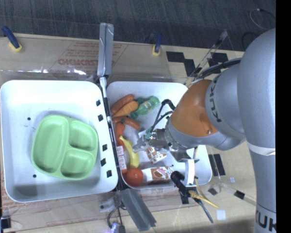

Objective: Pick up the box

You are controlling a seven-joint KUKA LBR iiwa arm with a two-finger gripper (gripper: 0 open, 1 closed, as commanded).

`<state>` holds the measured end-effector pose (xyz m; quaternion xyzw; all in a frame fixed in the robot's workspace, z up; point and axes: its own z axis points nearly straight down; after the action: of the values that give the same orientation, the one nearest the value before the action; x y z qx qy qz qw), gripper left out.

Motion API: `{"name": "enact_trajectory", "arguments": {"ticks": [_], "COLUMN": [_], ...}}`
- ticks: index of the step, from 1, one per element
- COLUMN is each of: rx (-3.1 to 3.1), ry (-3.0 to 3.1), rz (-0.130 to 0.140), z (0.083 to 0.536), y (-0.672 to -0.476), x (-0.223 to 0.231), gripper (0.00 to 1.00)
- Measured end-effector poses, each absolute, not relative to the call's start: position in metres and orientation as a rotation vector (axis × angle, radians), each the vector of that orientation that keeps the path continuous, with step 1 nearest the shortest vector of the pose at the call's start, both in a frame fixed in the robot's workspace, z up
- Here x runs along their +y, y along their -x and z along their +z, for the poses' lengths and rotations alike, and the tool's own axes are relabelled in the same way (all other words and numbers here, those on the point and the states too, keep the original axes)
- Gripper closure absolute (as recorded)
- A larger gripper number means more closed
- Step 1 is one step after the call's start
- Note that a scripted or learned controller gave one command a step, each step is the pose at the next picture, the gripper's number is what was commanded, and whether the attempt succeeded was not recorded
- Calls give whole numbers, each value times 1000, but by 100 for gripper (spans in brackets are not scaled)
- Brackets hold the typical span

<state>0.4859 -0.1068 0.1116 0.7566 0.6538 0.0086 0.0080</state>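
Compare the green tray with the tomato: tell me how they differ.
The green tray is pale green, wide, flat and split into compartments; the tomato is red, small and round. The tray lies alone in the left bin; the tomato sits crowded among other items at the near edge of the right bin. Both rest inside white bins.

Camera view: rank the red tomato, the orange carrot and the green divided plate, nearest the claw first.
1. Round red tomato, in the right bin's near corner, left of the claw.
2. Orange carrot, farther back in that bin.
3. Green divided plastic plate, in the left bin.
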Motion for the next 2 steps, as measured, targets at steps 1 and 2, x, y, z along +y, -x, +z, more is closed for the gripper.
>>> {"name": "enact_trajectory", "arguments": {"ticks": [1,2], "rx": [2041,1867], "ry": [-2358,-2496], "rz": [26,41], "z": [124,109], "y": [-487,-489], "x": [-110,-199], "gripper": [100,100]}}
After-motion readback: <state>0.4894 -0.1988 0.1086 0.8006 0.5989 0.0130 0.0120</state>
